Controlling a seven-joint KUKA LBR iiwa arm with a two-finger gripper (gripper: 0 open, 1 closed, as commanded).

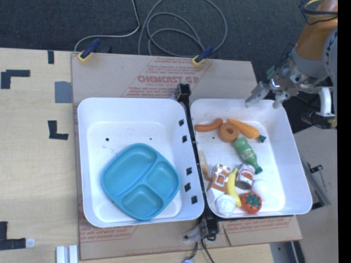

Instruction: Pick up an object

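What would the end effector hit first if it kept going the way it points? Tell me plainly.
The end effector points down-left over the right bin's far corner. It would likely meet the bin rim or white floor first, short of the carrot. Depth is unclear.

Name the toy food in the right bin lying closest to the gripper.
The carrot: it lies at the pile's far edge, nearest the gripper; sausage and doughnut sit farther left.
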